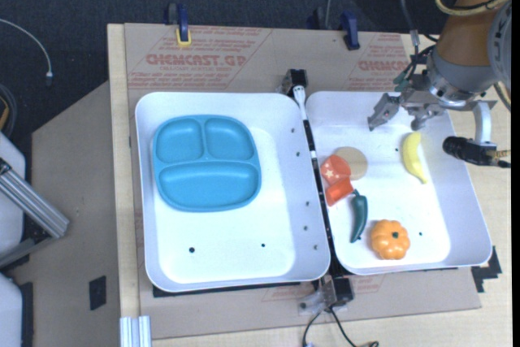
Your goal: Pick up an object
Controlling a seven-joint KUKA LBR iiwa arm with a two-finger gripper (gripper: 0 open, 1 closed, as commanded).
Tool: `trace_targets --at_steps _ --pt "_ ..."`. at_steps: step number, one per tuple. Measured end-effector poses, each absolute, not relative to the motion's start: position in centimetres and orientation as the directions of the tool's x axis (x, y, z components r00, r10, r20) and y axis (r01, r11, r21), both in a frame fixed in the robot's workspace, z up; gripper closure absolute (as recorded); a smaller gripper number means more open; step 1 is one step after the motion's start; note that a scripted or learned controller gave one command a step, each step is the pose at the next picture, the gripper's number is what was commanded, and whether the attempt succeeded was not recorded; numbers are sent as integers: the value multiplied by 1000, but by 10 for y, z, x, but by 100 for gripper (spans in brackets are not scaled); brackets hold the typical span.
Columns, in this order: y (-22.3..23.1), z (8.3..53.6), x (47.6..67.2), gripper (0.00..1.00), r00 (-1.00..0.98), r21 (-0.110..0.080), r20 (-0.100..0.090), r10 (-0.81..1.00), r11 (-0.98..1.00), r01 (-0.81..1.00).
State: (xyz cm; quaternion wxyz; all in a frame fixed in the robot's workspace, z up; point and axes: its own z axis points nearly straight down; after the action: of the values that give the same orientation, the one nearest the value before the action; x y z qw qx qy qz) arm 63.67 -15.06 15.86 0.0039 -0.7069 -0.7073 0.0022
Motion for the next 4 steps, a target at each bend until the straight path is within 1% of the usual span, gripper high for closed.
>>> trace_targets --at_steps 1,2,3,4 --pt "-158 97 635 0 1 -9 2 1000 -1 1000" --pt "-158 113 638 100 0 2 -1 1000 0 1000" --pt "-160 157 637 100 1 7 -3 1000 0 1000" --pt "-159 220 632 100 -1 10 -3 1000 1 1000"
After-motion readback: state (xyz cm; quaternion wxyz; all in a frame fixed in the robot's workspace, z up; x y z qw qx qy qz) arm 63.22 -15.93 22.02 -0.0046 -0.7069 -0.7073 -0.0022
